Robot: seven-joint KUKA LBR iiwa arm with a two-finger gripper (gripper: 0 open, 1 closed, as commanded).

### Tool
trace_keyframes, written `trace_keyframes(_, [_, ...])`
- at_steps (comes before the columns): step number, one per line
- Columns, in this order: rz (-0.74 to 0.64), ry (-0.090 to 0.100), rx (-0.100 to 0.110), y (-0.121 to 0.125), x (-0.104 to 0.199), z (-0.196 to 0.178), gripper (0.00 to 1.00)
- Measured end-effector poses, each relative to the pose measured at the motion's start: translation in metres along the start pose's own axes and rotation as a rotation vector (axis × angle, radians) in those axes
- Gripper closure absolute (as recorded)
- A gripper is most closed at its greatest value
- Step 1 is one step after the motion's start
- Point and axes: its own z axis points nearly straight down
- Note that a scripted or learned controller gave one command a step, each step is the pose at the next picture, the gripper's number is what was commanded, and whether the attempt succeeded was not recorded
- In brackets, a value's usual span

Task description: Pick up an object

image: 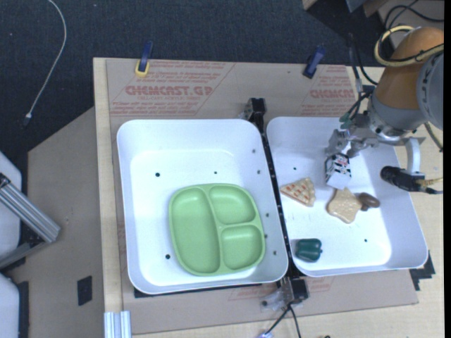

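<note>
Green pepper toy [308,248] lies at the right bin's [394,248] front edge, with a pizza slice [299,191] and a tan toast piece [344,205] farther back. Above these, the gripper [339,169] points down over the bin floor; whether it is open cannot be told. Beside it, the left bin [141,153] holds a green divided plate [215,228].

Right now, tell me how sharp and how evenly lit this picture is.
Camera view: soft overall, small things in the right bin blurred, the pincer hard to resolve; light even and diffuse, with faint shadows under the green tray; white bin floors bright, nearly washed out; dark carpet dim.
</note>
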Motion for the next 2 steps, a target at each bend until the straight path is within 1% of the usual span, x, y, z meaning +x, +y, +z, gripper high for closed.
trace_keyframes(1, [0.002, -0.002, -0.005, -0.005, -0.003, -0.061, 1.00])
trace_keyframes(2, [0.000, -0.002, -0.005, 0.004, 0.000, -0.109, 1.00])
